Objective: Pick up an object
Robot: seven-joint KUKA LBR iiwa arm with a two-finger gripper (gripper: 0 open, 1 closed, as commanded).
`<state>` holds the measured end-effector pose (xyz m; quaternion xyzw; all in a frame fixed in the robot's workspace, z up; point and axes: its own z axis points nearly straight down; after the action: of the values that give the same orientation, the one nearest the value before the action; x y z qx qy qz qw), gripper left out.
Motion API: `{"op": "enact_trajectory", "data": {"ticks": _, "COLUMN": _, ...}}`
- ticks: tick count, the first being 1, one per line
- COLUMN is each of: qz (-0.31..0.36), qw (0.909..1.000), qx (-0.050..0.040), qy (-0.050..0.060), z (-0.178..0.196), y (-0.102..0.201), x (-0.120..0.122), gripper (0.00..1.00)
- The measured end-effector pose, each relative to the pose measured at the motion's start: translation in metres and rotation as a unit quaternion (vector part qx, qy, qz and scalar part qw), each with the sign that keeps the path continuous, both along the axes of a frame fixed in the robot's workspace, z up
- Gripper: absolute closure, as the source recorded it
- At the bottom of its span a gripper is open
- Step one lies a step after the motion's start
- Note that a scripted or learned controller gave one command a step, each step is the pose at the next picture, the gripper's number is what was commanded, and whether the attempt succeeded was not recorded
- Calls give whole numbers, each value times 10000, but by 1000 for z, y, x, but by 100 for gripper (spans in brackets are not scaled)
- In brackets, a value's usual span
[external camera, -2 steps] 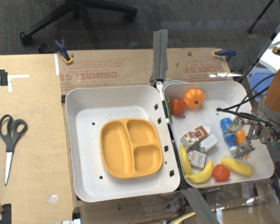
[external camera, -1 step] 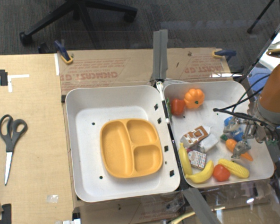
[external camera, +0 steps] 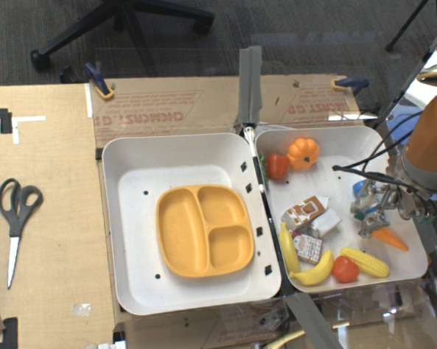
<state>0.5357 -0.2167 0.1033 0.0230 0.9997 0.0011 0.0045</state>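
Low in the right white bin (external camera: 393, 133), the metal two-finger gripper (external camera: 371, 223) hangs just above the orange toy carrot (external camera: 391, 238); its grip I cannot tell. Best to centre over the carrot, clear of the nearby yellow corn cob (external camera: 366, 262).

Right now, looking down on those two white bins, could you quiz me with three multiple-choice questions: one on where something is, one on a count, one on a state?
1. Where is the yellow divided plate?
A. in the left bin
B. in the right bin
C. on the wooden bench

2. How many compartments has the plate?
A. two
B. three
C. five

3. How does the orange carrot lie?
A. standing upright
B. flat on the bin floor
C. on the plate

Answers: 1 A, the plate sits alone in the left bin. 2 B, its ridges mark off one long and two smaller sections. 3 B, it lies flat under the gripper.
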Motion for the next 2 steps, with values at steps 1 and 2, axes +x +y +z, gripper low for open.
{"op": "enact_trajectory", "data": {"ticks": 1, "qz": -447, "qw": 9990, "qx": -10, "qy": 22, "z": 169, "y": 40, "x": -35, "gripper": 100}}
{"op": "enact_trajectory", "data": {"ticks": 2, "qz": 587, "qw": 9983, "qx": -11, "qy": 35, "z": 8, "y": 7, "x": -20, "gripper": 100}}
